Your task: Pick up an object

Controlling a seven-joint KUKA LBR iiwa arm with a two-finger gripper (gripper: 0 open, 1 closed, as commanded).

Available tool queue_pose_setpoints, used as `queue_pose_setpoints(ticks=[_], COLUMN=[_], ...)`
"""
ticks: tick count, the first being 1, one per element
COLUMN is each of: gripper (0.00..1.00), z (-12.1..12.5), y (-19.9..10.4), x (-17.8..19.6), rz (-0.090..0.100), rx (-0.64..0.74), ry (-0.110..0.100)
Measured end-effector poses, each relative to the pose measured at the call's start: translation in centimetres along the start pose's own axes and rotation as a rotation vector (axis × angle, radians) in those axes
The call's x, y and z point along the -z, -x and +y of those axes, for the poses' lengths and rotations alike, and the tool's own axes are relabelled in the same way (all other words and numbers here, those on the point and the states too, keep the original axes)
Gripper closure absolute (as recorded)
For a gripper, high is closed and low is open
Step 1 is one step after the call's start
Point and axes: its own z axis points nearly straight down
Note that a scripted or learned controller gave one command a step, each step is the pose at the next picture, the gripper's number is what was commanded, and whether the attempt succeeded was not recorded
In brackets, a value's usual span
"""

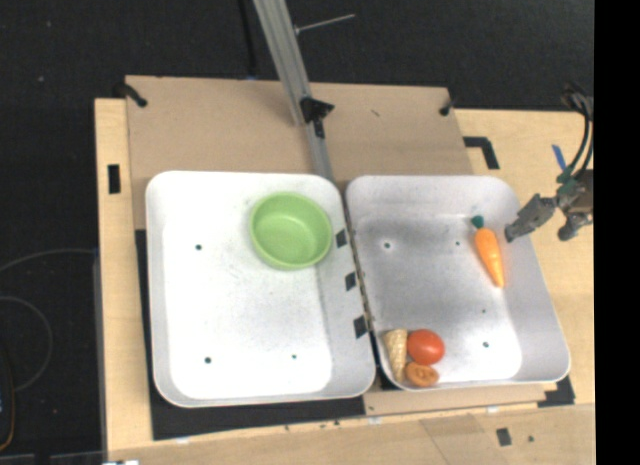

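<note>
The small orange plastic toy carrot (489, 256) with a dark green stub top lies in the right shallow white bin (440, 203), toward three o'clock, its green end pointing to about eleven. Just beside it at three o'clock, over the bin's rim, sits the dark two-finger gripper (550, 215); whether the claw is wide or narrow I cannot tell. At six o'clock in the same bin cluster a red round toy tomato (426, 345), a pale cob-shaped piece (396, 349) and a small orange slice (421, 375). A lime green plastic bowl (291, 231) rests in the left white bin (180, 303). The carrot looks light, stiff and smooth, likely to roll; pinching across its thick middle seems safest
</note>
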Motion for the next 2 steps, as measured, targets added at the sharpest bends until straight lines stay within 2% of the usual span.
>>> queue_pose_setpoints(ticks=[1, 2], gripper=[0.00, 0.00], z=[0.0, -0.7], y=[0.0, -0.3], x=[0.0, -5.8], rz=[0.000, -0.001], rx=[0.000, -0.004], ry=[0.000, -0.005])
